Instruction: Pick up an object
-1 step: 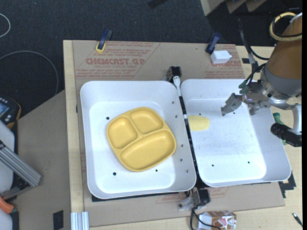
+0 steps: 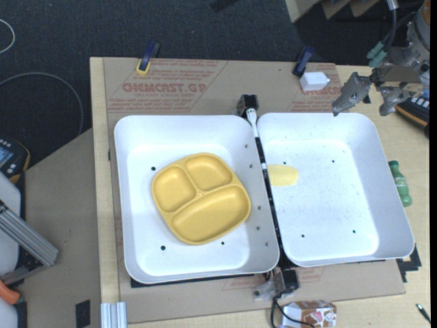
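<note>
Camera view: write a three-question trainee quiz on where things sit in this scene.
1. True or false: the yellow divided plate lies in the left bin.
2. Which lies in the right bin? A) small pale yellow piece B) a blue cup C) a red ball
3. Fill in: the gripper hangs above the right bin's ____ corner.

Key: 1 true. 2 A. 3 far right; it holds nothing visible, and no object has been picked up yet.

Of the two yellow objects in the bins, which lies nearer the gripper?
The small flat yellow piece in the right bin; the yellow divided plate sits farther from the gripper.
</note>
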Controlling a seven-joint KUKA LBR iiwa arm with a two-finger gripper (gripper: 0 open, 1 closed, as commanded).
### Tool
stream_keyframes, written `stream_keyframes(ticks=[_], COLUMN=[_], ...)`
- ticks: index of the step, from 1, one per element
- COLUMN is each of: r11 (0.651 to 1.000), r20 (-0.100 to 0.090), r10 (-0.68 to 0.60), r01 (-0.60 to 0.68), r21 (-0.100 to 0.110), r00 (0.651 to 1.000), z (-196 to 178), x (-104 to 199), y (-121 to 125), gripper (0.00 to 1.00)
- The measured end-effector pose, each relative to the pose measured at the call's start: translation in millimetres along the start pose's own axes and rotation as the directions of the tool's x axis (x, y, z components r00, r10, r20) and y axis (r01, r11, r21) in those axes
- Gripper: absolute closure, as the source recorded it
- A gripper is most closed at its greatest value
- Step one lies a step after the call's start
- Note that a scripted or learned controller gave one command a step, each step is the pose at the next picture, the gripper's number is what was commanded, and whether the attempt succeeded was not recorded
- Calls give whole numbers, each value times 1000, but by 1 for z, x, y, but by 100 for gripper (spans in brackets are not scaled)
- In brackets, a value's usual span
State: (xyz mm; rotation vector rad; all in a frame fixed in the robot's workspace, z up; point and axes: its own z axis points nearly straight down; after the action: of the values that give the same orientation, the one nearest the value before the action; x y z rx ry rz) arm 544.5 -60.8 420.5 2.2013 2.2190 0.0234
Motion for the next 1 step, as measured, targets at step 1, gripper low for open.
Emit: stream_keyframes(ticks=[1], r11=[1000], r20=[2], r10=[8], r01=[-8], r21=[5], r00=[1000], z=[-124], x=[-23], y=[-41], gripper=[0])
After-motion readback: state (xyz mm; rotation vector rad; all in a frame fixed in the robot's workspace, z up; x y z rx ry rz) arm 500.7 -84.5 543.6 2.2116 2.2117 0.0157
